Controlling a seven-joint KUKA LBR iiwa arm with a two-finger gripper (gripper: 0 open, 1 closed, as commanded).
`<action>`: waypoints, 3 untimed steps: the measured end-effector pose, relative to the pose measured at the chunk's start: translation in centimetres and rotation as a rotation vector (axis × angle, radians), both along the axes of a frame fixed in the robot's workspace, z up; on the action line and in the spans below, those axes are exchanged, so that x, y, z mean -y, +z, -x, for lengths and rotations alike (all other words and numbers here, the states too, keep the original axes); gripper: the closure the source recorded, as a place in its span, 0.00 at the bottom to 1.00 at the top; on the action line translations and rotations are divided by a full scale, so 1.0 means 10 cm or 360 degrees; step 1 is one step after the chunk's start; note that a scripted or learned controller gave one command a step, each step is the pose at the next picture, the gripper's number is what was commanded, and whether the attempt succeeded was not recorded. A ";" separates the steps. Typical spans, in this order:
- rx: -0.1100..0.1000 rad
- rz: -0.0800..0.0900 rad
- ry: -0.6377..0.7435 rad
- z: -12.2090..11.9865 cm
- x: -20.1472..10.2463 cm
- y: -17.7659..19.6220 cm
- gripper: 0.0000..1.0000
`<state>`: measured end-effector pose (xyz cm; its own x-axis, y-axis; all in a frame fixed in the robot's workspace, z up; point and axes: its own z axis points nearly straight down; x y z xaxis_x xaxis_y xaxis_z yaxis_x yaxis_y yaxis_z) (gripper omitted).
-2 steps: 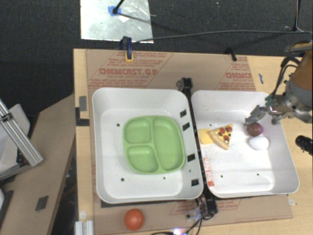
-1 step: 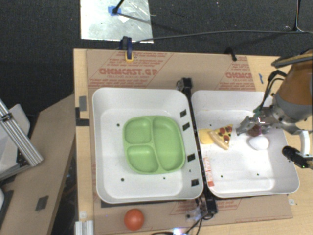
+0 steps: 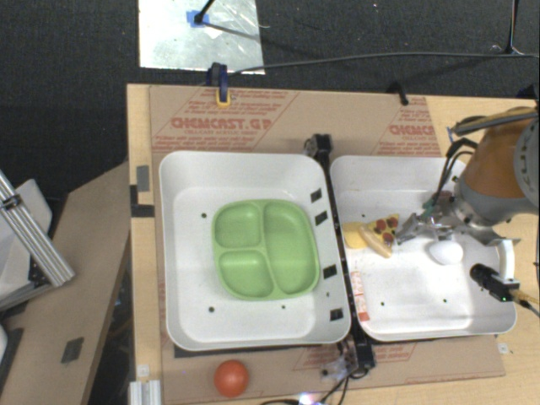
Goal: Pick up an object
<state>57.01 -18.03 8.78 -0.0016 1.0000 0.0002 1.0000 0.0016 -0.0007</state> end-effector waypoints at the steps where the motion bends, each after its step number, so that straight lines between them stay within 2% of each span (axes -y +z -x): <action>1: 0.0008 0.0002 0.0000 -0.01 0.00 0.13 1.00; 3: 0.0013 0.0004 0.0006 -0.01 -0.02 1.31 1.00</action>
